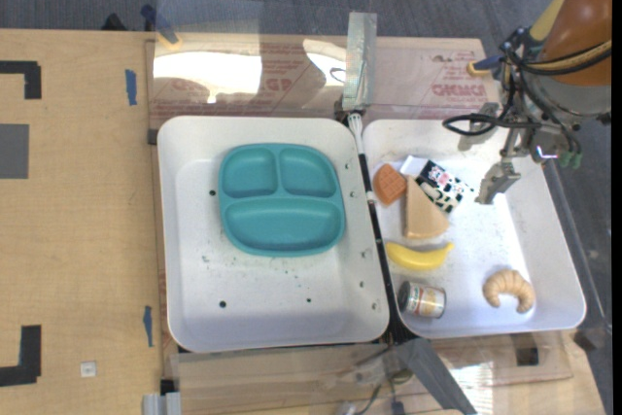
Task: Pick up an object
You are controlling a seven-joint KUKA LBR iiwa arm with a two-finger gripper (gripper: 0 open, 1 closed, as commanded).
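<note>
Six objects are lying in the right bin (564, 238). Gripper (493, 187) is hovering near its upper middle; finger state cannot be told. Nearest thing, the black-and-white carton (440, 186), is sitting at its nine o'clock, long axis running ten-to-four.

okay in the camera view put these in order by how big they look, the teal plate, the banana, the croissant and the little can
Largest to smallest as they look:
1. teal plate, by far
2. banana
3. croissant and can: the croissant looks slightly bigger, but they are too close to rank firmly.
</note>
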